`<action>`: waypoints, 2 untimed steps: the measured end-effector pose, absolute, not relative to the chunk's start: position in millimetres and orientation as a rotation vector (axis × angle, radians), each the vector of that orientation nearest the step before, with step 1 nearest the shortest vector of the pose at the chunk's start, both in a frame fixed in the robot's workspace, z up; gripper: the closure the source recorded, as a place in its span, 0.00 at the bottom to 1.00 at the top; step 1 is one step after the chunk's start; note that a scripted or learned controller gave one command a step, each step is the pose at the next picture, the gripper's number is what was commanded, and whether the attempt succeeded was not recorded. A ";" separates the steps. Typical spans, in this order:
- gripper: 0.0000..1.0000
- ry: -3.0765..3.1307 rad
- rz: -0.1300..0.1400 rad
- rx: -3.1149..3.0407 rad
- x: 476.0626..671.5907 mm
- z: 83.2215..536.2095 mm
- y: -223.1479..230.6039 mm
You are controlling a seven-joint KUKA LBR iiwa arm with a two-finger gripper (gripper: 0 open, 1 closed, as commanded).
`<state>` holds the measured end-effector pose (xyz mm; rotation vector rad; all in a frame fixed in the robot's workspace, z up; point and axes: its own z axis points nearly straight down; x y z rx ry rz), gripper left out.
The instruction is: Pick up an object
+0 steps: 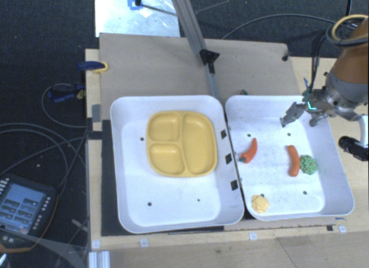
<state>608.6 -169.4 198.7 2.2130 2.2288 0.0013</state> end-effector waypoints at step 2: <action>0.00 2.232 -0.002 2.214 620.2 105.9 -159.4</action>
